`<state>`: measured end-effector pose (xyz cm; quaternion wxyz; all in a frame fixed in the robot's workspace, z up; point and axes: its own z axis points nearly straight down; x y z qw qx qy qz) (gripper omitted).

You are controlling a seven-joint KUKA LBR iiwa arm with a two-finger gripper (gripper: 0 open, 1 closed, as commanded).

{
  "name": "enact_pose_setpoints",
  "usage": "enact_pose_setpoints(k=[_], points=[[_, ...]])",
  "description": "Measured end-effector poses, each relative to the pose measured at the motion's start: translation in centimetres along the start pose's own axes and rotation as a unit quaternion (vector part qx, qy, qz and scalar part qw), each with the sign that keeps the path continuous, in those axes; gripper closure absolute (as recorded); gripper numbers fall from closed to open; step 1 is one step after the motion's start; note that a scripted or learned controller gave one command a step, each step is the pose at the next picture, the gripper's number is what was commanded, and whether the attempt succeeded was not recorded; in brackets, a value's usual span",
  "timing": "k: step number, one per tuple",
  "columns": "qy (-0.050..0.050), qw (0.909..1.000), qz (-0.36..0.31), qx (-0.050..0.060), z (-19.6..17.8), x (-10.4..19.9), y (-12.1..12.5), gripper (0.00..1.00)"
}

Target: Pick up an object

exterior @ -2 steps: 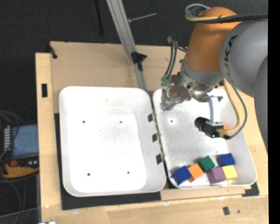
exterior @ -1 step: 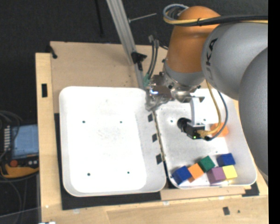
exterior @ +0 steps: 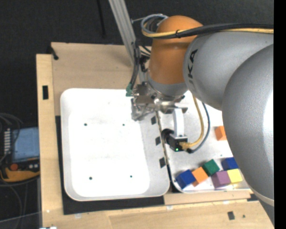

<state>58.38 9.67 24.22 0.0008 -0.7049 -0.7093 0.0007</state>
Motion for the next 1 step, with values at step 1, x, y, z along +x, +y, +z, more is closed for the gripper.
enact_pose_setpoints(k=[1], points=[[0.001, 1.0, 0.002, -0.001, -0.07, -0.18, 0.05, 0.0]])
